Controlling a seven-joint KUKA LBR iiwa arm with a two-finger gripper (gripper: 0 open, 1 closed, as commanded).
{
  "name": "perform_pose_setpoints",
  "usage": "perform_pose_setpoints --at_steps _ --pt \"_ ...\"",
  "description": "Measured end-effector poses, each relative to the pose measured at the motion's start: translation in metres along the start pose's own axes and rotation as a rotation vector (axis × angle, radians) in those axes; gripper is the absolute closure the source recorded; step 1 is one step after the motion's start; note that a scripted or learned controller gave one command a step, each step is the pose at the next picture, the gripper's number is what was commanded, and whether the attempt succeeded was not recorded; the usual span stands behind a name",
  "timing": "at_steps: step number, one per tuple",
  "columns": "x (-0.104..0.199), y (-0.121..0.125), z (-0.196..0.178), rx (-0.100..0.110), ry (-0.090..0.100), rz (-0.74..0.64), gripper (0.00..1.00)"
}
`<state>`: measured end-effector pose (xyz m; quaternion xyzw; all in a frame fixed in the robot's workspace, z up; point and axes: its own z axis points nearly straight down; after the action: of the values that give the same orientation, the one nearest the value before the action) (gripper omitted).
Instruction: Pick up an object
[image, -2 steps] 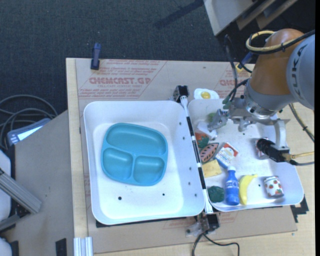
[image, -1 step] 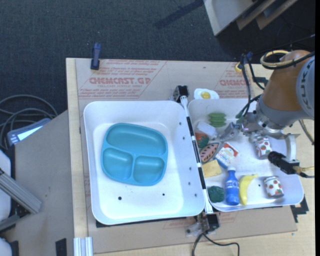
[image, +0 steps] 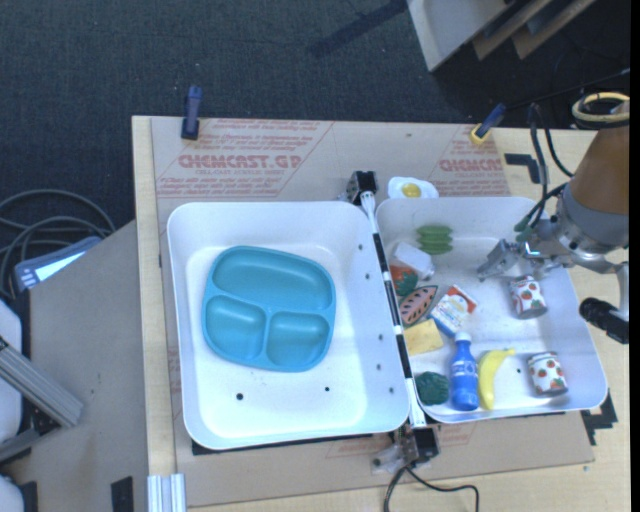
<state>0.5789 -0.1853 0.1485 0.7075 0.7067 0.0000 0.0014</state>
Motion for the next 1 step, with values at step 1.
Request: perform_pose_setpoints --at_steps 1 --pt "-0.0184 -0.0029 0.0470 0.000 0.002 -0.002 0.00"
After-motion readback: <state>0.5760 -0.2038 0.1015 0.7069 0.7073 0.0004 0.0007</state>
